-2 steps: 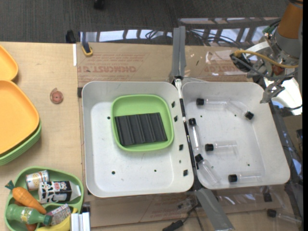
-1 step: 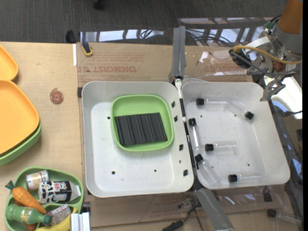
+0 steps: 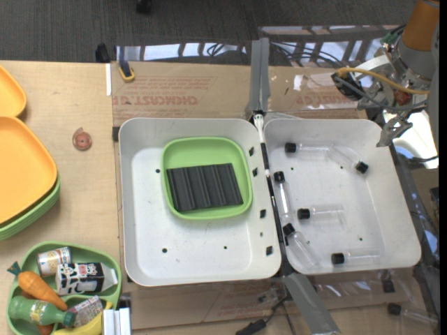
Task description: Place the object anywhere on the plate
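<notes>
A square green plate (image 3: 204,146) sits in the left white bin (image 3: 143,250), toward its back middle. A dark grey ridged slab (image 3: 204,187) lies flat on the plate and covers most of its floor. My gripper (image 3: 388,128) hangs at the far right, above the back right corner of the right bin (image 3: 394,239), well away from the plate and slab. Nothing shows in its grasp. The arm's orange band (image 3: 421,21) is at the top right corner.
Several clear tubes with black caps (image 3: 318,215) lie scattered in the right bin. Orange plates (image 3: 24,169) are stacked on the wooden table at the left, with a green bowl of toy food (image 3: 63,288) below them. Cables (image 3: 363,82) and cardboard sit behind the bins.
</notes>
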